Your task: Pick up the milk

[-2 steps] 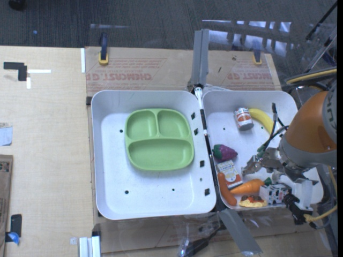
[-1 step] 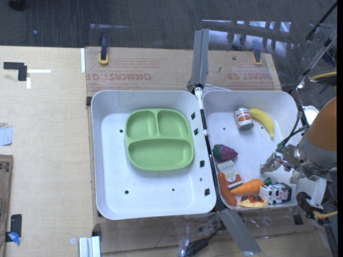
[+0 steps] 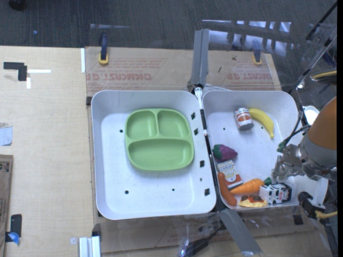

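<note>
The milk is a small white carton with black cow patches. It lies on its side in the front right corner of the right bin. My gripper hangs just behind and above the carton, on the arm that comes in from the right with its orange band. From this angle the gripper's tip seems close to the carton's top, and I cannot tell whether they touch.
The right bin also holds a can, a banana, a purple eggplant, a small labelled carton, a carrot and a yellow piece crowding the milk's left side. The left bin holds a green divided plate.
</note>
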Tool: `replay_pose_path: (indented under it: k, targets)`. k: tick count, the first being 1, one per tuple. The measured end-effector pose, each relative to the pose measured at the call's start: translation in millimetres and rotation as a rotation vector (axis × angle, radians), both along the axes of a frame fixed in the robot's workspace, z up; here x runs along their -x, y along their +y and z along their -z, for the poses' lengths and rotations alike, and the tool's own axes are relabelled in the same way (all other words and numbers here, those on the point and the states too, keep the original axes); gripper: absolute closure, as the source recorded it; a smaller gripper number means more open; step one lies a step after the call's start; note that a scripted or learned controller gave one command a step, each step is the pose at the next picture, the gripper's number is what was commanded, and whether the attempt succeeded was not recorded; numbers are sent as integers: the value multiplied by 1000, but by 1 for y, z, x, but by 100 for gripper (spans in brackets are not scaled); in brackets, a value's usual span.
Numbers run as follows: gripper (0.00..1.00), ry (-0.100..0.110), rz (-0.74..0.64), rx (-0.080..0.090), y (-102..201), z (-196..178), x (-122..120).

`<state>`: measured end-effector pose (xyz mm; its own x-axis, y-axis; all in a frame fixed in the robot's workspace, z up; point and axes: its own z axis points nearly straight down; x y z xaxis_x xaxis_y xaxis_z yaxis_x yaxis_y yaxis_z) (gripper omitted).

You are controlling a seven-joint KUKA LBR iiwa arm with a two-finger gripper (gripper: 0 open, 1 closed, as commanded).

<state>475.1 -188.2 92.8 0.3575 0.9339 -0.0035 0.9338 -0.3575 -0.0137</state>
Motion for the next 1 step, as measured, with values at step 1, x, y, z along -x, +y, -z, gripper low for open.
replay_pose_path:
  k: [1]
  targets:
    - [0, 0, 0, 0, 0, 0, 0]
